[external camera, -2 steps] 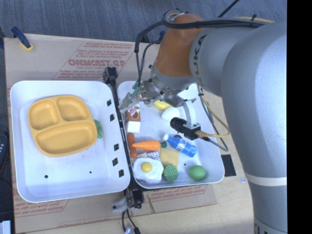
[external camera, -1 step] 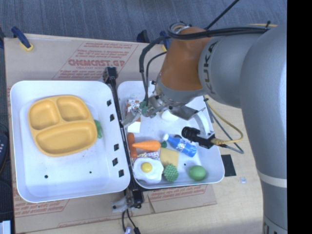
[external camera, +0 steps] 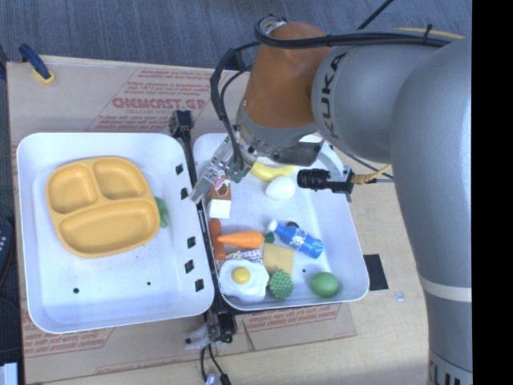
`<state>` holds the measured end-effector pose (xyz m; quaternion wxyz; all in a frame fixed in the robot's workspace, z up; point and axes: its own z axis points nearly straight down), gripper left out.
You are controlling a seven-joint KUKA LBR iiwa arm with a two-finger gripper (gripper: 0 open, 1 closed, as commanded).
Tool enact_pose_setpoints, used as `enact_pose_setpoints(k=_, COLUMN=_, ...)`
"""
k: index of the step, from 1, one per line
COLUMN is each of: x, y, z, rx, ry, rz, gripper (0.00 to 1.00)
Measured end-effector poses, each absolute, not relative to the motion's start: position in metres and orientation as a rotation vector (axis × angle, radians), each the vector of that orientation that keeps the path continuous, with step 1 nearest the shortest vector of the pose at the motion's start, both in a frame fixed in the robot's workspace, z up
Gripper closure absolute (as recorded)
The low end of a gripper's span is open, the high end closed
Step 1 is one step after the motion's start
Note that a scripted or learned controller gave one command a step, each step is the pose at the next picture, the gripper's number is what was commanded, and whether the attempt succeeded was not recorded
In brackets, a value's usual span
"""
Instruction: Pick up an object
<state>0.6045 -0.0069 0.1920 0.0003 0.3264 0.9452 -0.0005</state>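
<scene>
My gripper (external camera: 218,176) hangs low over the back left corner of the right bin (external camera: 353,251), below the orange band of the arm. A small brown item (external camera: 224,189) and a white cube (external camera: 220,208) lie right under and in front of it. Whether it touches either one I cannot tell. Further right in that bin lie a yellow banana (external camera: 271,171) and a white egg (external camera: 280,188). Toward the front sit a carrot (external camera: 240,239), a blue bottle (external camera: 298,241), a yellow cheese block (external camera: 278,257), a fried egg (external camera: 243,279), a knobbly green piece (external camera: 280,284) and a lime (external camera: 324,284).
The left bin (external camera: 48,303) holds a yellow divided plate (external camera: 104,207) with a small green item (external camera: 163,212) at its right edge. A black hinged divider (external camera: 191,207) runs between the bins. The arm's big grey body covers the bench on the right.
</scene>
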Motion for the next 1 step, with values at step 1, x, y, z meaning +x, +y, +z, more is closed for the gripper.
enact_pose_setpoints(k=1, x=0.5616, y=0.0161, z=0.193, rx=0.811, ry=3.038, rz=-0.002, gripper=0.0)
